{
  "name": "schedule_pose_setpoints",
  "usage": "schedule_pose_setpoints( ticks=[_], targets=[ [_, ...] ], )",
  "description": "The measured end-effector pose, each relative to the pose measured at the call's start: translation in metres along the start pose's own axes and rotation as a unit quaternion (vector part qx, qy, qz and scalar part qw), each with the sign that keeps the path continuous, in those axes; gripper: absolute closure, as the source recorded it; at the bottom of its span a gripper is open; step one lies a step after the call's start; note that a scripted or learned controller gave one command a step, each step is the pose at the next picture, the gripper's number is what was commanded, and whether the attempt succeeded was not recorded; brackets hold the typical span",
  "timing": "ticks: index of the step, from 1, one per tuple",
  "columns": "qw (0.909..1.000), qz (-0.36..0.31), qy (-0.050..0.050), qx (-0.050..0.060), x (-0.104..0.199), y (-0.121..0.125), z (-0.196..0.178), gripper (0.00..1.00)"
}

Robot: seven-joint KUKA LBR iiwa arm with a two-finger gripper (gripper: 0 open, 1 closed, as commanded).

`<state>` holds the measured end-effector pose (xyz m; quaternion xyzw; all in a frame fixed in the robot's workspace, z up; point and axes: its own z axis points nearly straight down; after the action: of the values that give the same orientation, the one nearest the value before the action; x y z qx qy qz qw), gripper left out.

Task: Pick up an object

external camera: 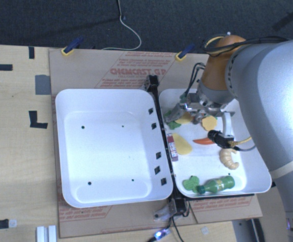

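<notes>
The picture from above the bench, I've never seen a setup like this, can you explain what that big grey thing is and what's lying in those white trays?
The big grey shape on the right is a robot arm, with an orange band above its wrist. One fixed camera looks down at a slant on a bench with two shallow white bins side by side on cardboard. The arm's gripper reaches down into the right bin, near its far end.

The right bin holds small toy-like items: a green bottle, a green leafy piece, a tan croissant-like piece, a red chili-like piece, a yellow piece and a few more under the gripper. The left bin sits beside it. I cannot tell whether the gripper is holding anything.
</notes>
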<state>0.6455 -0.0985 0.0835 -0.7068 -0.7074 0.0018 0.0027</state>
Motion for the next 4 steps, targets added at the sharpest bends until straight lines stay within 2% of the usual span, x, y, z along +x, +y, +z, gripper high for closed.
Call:
schedule_pose_setpoints(
  ticks=[1,2,3,4],
  targets=[
    [1.0,-0.001,-0.001,0.002,0.0,-0.002,-0.01,1.0],
    [1.0,0.002,-0.001,-0.002,-0.021,-0.046,-0.001,1.0],
    [1.0,-0.002,-0.001,-0.005,-0.002,0.026,-0.001,1.0],
    [1.0,0.001,-0.001,-0.002,-0.024,-0.001,-0.001,1.0]
  ],
)
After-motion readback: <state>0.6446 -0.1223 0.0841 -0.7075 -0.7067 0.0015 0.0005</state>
